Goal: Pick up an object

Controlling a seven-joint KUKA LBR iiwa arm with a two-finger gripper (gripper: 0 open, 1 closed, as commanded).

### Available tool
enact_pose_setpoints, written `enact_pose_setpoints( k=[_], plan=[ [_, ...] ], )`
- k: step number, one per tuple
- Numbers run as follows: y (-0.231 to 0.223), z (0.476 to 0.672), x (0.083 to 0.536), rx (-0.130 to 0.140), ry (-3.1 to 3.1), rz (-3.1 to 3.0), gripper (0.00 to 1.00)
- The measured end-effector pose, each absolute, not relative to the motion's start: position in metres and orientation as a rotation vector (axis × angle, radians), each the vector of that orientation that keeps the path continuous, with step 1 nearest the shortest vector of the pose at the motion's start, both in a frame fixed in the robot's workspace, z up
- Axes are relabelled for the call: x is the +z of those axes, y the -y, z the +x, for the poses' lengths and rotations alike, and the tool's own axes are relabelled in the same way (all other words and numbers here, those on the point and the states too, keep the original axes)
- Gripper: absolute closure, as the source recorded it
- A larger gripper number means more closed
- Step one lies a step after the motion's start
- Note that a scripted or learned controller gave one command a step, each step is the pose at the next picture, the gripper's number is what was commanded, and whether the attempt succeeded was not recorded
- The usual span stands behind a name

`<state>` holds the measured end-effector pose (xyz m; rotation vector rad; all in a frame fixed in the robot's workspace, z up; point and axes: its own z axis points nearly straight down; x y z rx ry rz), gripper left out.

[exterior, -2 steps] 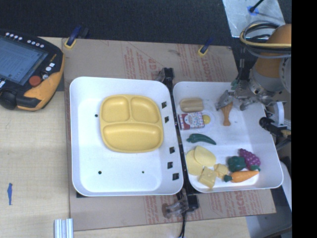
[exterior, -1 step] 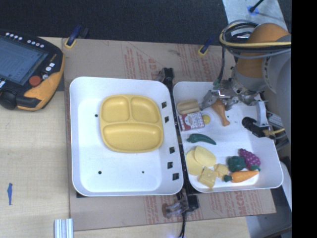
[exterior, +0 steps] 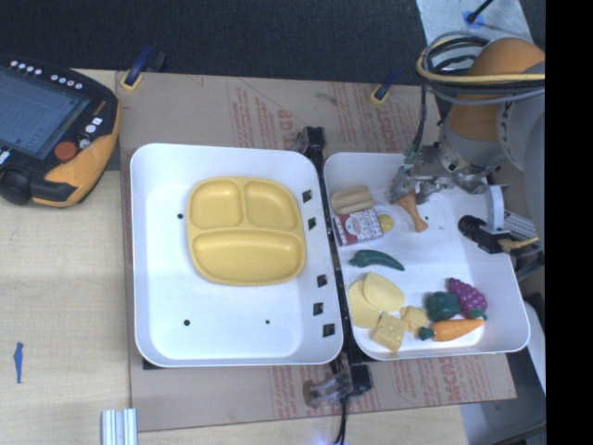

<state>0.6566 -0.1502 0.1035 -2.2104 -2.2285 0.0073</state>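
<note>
Toy carrot [exterior: 456, 329] and cheese [exterior: 387, 332], heaped at front of right bin [exterior: 435, 258].
Gripper [exterior: 410, 191] low over orange stick [exterior: 414, 215], likely for grabbing; wide or closed, cannot tell.

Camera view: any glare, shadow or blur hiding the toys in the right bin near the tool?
Camera view: lighting is even and the right bin shows no harsh glare; the green pepper and carrot read fairly sharp. The tool sits in a darker, cluttered patch under the arm, so its detail is muddy. Soft shading falls along the left bin inner wall.
</note>
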Motion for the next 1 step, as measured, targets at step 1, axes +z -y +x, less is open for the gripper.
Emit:
enact_pose_setpoints(
  k=[1],
  plan=[
    [0.0774, 0.6593, 0.1993, -0.011, 2.238, -2.212, 1.0]
  ],
)
